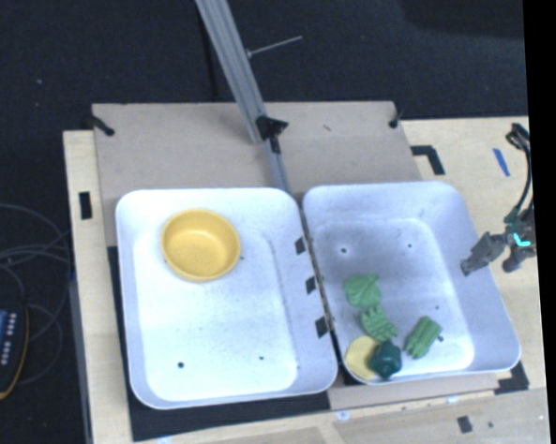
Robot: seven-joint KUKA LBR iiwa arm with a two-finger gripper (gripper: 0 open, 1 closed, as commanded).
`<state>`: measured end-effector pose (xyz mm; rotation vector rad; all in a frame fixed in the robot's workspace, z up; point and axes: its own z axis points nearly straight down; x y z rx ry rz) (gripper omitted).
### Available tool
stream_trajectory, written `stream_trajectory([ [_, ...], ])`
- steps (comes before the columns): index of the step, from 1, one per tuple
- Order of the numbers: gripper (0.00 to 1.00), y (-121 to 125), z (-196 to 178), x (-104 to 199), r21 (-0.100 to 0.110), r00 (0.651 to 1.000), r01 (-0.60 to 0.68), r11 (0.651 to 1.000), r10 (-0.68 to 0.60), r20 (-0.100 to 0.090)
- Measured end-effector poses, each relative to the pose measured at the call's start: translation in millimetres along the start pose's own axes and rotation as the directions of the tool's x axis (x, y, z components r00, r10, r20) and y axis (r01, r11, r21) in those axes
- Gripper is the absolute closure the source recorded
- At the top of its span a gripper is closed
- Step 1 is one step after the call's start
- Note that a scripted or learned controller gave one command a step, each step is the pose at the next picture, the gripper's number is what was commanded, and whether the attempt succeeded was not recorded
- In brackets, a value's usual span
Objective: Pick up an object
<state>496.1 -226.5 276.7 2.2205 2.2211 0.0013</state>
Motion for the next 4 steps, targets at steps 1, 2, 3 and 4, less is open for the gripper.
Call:
stream_trajectory([
  [1,0.00,0,0,0,0.000,1.000,0.000,1.000,0.000,0.000],
  [2,0.00,4,52,9,0.004,1.000,-0.001,1.000,0.001,0.000],
  [3,0.00,-2,108,17,0.005,1.000,-0.001,1.000,0.001,-0.001],
  [4,0.00,-6,170,14,0.006,1.000,-0.002,1.000,0.002,-0.001],
])
